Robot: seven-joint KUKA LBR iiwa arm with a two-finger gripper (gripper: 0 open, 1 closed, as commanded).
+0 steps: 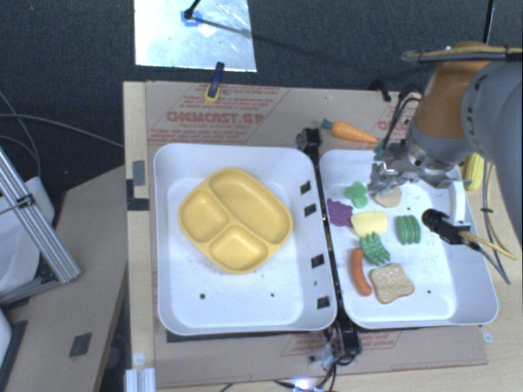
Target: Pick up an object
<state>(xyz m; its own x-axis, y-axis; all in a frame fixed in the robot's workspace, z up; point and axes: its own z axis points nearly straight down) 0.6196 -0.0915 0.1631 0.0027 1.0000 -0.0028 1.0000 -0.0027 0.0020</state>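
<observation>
My gripper (383, 180) is low over the back of the right bin (470, 300), directly above a pale beige round piece (390, 197) that peeks out beneath it. Just to its left lies a small green piece (355, 193). In front of these sit a purple piece (339, 213), a yellow block (369, 222), a ribbed green piece (409, 229), a leafy green piece (376, 249), an orange-red sausage (358, 271) and a slice of toast (392, 283). Whether the beige piece is gripped is hidden from this angle.
The left bin (176, 300) holds a yellow divided plate (234, 219). A toy carrot (351, 131) lies on the cardboard behind the bins. A yellow corn piece (473, 170) shows at the right bin's far right, partly behind the arm (458, 104).
</observation>
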